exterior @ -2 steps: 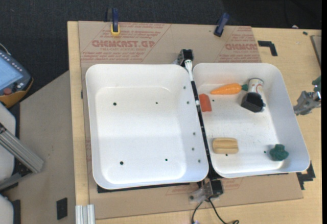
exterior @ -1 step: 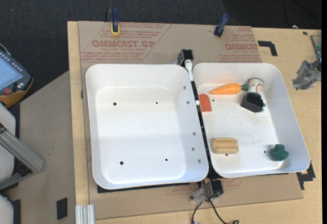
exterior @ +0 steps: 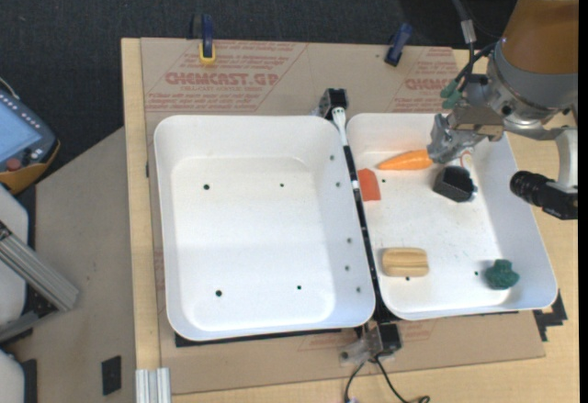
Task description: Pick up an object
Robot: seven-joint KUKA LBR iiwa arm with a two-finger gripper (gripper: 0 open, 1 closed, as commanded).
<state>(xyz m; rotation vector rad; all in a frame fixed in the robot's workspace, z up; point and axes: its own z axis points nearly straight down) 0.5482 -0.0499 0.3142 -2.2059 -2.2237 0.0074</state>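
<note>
The right bin (exterior: 524,236) holds an orange carrot-shaped piece (exterior: 404,162), a small orange block (exterior: 368,185) by the divider, a black object (exterior: 454,184), a tan block (exterior: 404,262) and a dark green lump (exterior: 501,274). My gripper (exterior: 445,146) hangs at the back of this bin, right beside the carrot's thick end and just above the black object. The wrist hides the fingertips.
The left bin (exterior: 184,144) lies beside the right one, with a black clip (exterior: 333,102) at the back of the seam between them. Blue clamps (exterior: 207,34) hold the cardboard base. A black part of the arm (exterior: 544,192) overhangs the right bin's right rim.
</note>
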